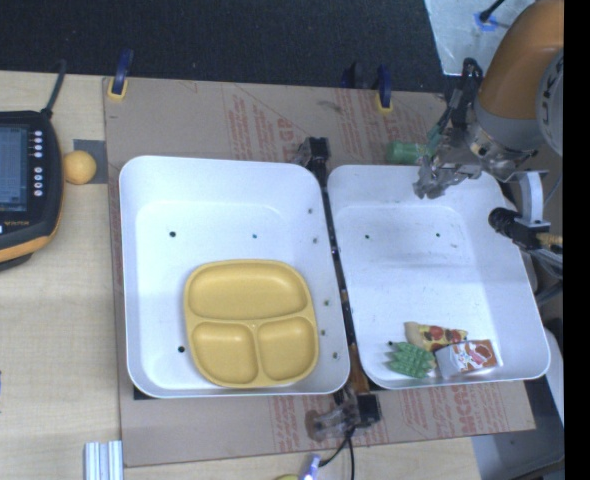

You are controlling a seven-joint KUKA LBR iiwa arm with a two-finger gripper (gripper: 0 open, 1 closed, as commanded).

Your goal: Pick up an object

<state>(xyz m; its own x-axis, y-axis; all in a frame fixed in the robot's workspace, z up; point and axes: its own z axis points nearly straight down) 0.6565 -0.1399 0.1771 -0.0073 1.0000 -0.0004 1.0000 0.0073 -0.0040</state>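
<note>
White plastic bins sit side by side on the counter point(35, 368). Most of the right bin point(445, 268) floor is bare; its things crowd the near edge: a pizza slice toy point(433, 334), a green leafy toy point(409, 360) and a small packet point(469, 357), touching one another. The left bin point(175, 218) holds a smooth yellow three-section tray point(251, 321). The gripper point(437, 181) hangs over the right bin's far rim; whether its jaws are parted I cannot tell.

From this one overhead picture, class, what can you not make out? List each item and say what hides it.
1. Hand, camera view: too small and blurred to read its fingers.
2. Small items in the right bin: too small and overlapping to identify, beyond green, red and white.
3. Handheld controller: cut off by the left edge.
</note>
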